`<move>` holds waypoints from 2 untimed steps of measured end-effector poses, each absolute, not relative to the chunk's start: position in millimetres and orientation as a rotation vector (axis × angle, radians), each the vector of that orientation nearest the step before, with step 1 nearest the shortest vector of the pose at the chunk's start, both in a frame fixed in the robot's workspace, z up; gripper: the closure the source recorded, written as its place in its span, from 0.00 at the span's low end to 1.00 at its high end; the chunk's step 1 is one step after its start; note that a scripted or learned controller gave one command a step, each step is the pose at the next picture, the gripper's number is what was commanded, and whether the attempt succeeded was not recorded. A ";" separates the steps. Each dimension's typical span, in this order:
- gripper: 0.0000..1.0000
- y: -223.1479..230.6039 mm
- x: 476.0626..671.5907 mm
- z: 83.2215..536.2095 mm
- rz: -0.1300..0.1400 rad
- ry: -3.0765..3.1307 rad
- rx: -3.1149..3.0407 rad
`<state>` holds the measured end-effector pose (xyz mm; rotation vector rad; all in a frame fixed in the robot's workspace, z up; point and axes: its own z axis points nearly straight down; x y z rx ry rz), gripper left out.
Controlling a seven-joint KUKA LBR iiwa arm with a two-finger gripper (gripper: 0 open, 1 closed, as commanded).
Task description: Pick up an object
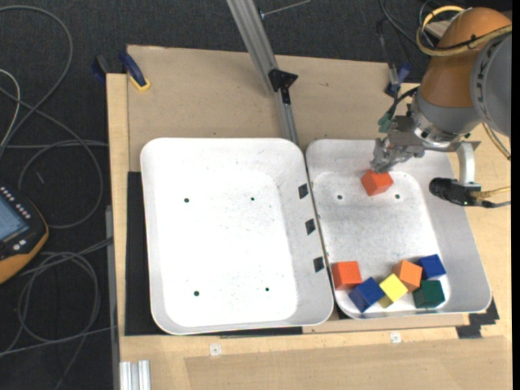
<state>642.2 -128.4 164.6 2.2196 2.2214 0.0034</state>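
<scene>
My gripper (382,167) hangs over the far part of the right bin (455,242), reaching in from the right. It is shut on an orange-red block (378,184), which sits tilted right under the fingertips, its top edge between them. Several more blocks lie in a cluster at the near edge of the right bin: an orange one (347,273), a blue one (366,292), a yellow one (393,287), another orange one (410,273), a second blue one (432,265) and a dark green one (429,294).
The left bin (219,234) stands beside the right one, with black clips (309,226) along the shared wall. A grey metal pole (260,47) slants down to the bench behind the bins. Cables lie on the dark floor at left.
</scene>
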 end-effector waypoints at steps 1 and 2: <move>1.00 -123.6 641.8 210.1 0.007 2.220 2.215; 1.00 -123.4 643.2 242.6 0.005 2.220 2.216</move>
